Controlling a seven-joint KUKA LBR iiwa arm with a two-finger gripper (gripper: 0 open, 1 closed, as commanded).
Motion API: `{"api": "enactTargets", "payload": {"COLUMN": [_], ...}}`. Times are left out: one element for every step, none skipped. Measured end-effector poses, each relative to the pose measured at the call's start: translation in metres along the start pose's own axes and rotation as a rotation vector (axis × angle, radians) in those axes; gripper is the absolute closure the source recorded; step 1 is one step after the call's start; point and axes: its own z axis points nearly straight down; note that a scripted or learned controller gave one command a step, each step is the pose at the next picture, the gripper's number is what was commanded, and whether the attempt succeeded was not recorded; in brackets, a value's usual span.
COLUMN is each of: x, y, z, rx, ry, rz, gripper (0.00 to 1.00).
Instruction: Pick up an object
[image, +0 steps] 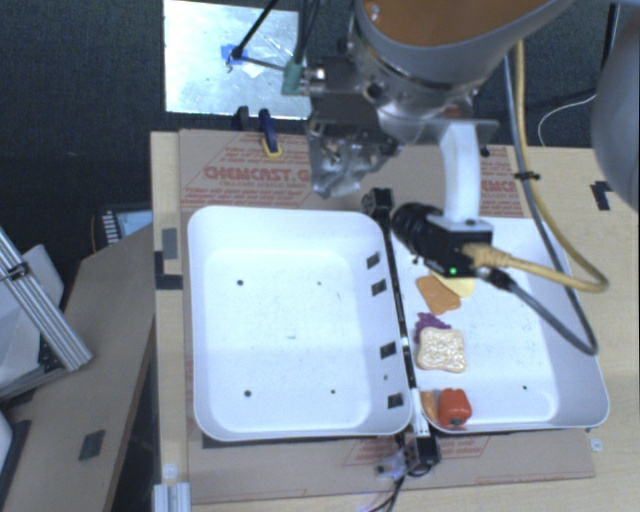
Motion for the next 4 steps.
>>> {"api": "enactTargets", "payload": {"x": [0.0, 0.0, -0.103, -0.096], "y": [0.0, 0.0, -0.004, -0.004], "z": [0.0, 0.0, 0.023, 0.01], "rx": [0.001, 0.001, 0.005, 0.001], "ry": [0.0, 0.0, -0.006, -0.002], "rz": [-0.002, -0.002, 0.026, 0.009], "gripper": [0.0, 0.0, 0.0, 1.0]}}
